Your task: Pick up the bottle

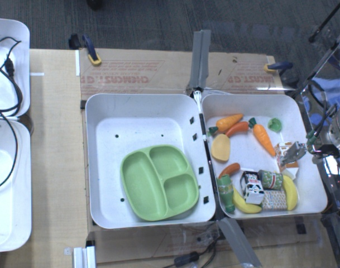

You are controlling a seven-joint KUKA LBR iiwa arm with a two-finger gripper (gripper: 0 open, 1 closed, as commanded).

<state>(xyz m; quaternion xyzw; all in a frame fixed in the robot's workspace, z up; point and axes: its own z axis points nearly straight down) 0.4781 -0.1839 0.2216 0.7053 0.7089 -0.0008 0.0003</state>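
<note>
The green plastic bottle [226, 193] lies along the left wall of the right white bin [253, 98], well left of and below the jaws [292, 152]; their state cannot be determined. Approach from above, avoiding the adjacent yellow banana [243, 202].

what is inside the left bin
A green divided plate lies flat on the left bin's floor, its three compartments bare. The floor under the plate is covered.
</note>
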